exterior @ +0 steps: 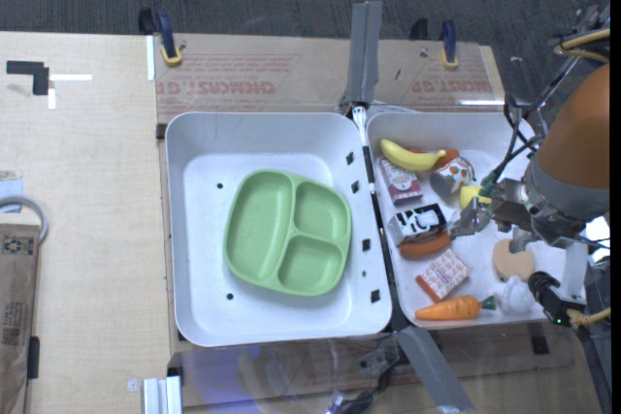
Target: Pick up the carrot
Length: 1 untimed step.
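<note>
At the far left we see a brown paper bag (17, 305) lying on the pale wooden benchtop (78, 208), partly cut off by the frame edge. Moving right, the left shallow white plastic bin (189, 238) holds a light green divided plastic plate (287, 233) with three compartments, sitting flat near the bin's middle. Behind both bins we note a sheet of brown cardboard (320, 78) held by blue-and-yellow clamps (167, 42).

Past the grey divider, the right shallow white plastic bin (412, 121) is crowded. A yellow toy banana (412, 155) lies near its back edge, with a small red-and-white packet (399, 180) just below it. A black-and-white printed box (418, 221) sits near the middle, touching a reddish-brown toy sausage (423, 247) in front of it. A pink-and-white wafer block (442, 275) lies nearer the front. The orange toy carrot (448, 309) with its green top rests on the bin floor at the front edge, pointing left, untouched.

The two-finger gripper (470, 220) hangs above the middle of this bin, near the sausage's right end and well apart from the carrot; we cannot tell how it stands. The grey arm with its orange band (582, 136) comes in from the right.
</note>
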Tool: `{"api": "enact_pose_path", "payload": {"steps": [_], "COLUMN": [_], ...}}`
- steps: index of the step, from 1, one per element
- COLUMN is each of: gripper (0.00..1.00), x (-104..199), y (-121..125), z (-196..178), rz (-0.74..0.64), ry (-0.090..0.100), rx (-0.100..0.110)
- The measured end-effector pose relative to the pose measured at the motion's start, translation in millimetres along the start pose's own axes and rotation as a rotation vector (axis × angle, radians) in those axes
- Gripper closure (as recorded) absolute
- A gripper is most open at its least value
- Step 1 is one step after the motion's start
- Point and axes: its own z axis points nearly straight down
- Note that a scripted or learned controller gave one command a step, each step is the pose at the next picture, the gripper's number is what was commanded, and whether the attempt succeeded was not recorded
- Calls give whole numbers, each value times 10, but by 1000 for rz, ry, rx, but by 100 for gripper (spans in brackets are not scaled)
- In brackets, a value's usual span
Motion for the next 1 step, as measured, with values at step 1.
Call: {"api": "enact_pose_path", "payload": {"steps": [1], "gripper": [0], "x": [36], "y": [-15], "z": [1046], "rz": [482], "ry": [0], "rx": [1]}}
